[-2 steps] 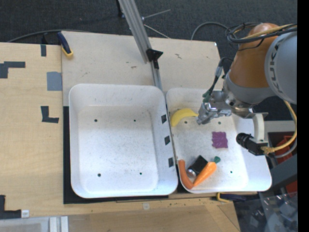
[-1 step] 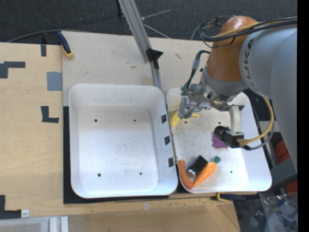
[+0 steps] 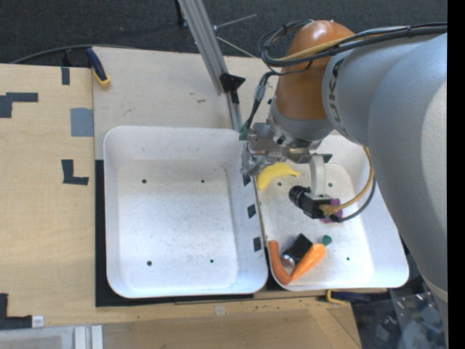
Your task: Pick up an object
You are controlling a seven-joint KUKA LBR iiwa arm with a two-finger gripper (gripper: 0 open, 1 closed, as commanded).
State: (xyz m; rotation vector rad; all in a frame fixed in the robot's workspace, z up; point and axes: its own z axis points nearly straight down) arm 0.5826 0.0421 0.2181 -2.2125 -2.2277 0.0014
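Camera view. The arm (image 3: 396, 115) reaches in from the right and hangs over the far left part of the right bin (image 3: 360, 264). The gripper (image 3: 254, 164) is low, by the wall the two bins share. Whether it is wide, narrow or holding anything: cannot tell, since the wrist body covers it from above.

A banana (image 3: 277, 174) lies just beside the gripper on its right, partly under the wrist. It is the likely target. I cannot tell whether it touches the gripper or is lifted off the bin floor.

Near end of the right bin: a carrot (image 3: 311, 260) lies at a slant, a black block (image 3: 296, 251) touches its left side, and an orange curved piece (image 3: 275, 262) lies along the left wall. A small green thing (image 3: 327, 240) sits just far of the carrot. All of these are well apart from the gripper. The left bin (image 3: 174, 209) has only a speckled floor.

Step in hand, as judged: the grasp attempt at the banana, down at bin level. No lift is confirmed.

Next move calls for:
- closing squarely on the banana; it looks offset to the right, so a shift that way may be needed;
- lifting straight up, clear of the shared wall;
- checking that the banana comes up too.
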